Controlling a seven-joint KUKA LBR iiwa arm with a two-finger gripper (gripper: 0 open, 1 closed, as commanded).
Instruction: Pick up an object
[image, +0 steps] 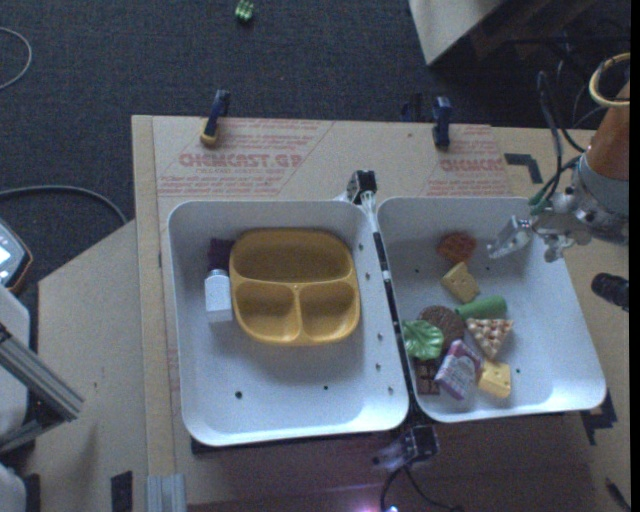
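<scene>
Pretty dim shot overall, you'll notice the dark floor (90, 90) swallows most detail up top. The two white bins (290, 410) are the brightest things, lit fairly evenly from above with soft shadows along their inner walls. There's a faint pinkish glow at the bottom edge near the bench (300, 470) front (no idea what's casting it). Everything's a bit soft and grainy, and the arm (610, 170) at the right looks blurred. The yellow tray (295, 285) shows no harsh glare.
</scene>
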